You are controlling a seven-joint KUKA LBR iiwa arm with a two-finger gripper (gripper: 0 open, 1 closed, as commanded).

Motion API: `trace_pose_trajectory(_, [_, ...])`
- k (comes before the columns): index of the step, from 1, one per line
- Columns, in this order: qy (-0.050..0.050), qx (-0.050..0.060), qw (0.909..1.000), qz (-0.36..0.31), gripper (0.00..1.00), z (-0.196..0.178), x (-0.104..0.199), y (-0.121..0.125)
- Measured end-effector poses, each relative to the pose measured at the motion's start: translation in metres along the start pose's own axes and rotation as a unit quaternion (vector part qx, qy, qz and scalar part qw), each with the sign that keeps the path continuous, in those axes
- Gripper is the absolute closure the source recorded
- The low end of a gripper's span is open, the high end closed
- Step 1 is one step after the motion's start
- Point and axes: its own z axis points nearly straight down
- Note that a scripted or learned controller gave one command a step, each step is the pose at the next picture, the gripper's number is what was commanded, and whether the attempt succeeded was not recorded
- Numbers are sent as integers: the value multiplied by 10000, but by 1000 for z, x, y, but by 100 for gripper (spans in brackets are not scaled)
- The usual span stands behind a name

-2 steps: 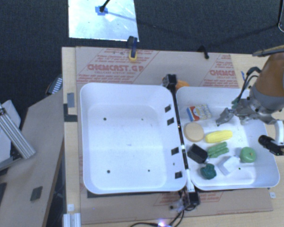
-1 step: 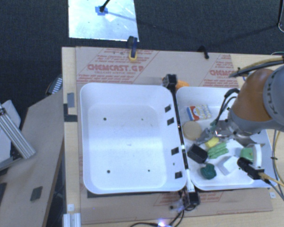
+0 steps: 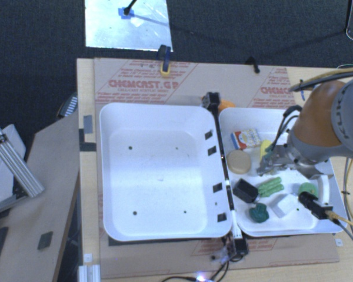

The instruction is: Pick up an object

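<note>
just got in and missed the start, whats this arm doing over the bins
The grey arm reaches in from the right over the right bin, its tool low among the clutter there. Near it lie a tan disc, a light green piece, a black block and a red and white packet. Nothing is visibly lifted yet. The left bin sits beside it.
</note>
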Motion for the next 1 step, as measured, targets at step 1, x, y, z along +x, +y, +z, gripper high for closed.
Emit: trace_pose_trajectory(1, [6, -32, 10000, -28, 100, -76, 45, 6])
